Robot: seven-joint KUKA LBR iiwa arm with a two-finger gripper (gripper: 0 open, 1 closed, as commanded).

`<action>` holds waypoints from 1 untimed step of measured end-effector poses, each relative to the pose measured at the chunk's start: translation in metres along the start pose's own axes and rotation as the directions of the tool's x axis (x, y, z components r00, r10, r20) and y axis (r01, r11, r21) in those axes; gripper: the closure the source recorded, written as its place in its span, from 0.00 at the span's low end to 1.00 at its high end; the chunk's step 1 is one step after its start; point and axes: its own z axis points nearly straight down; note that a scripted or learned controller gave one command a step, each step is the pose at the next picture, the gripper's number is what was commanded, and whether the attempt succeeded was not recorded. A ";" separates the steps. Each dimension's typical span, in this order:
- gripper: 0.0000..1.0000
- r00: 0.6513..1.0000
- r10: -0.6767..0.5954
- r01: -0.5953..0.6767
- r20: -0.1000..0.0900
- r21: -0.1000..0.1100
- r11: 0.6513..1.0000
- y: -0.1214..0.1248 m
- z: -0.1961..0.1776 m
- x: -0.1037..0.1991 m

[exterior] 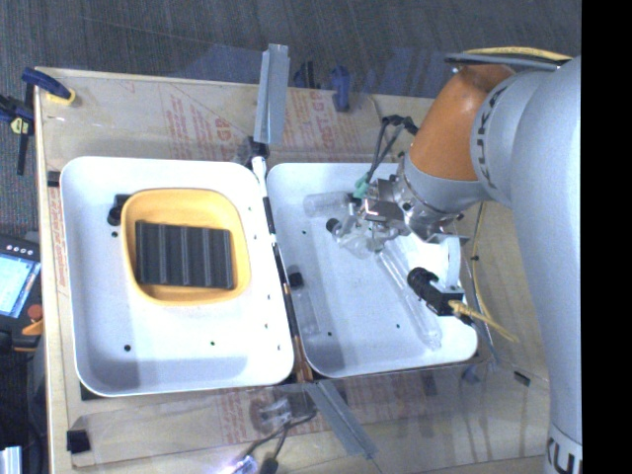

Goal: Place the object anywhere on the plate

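Grey arm with an orange band, reaching from the right over two white bins.
The left bin holds a yellow plate. A dark ribbed block lies flat on the plate, about at its middle. The gripper hangs over the upper part of the right bin, well apart from block and plate. Whether it is open or closed cannot be told.

Surface finishes, seen from above.
Smooth white plastic bins; slightly glossy yellow plate; matt dark ribbed block; bare plywood bench.
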 end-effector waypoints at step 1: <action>1.00 0.996 -0.093 0.093 0.001 0.000 0.996 -0.017 0.007 0.099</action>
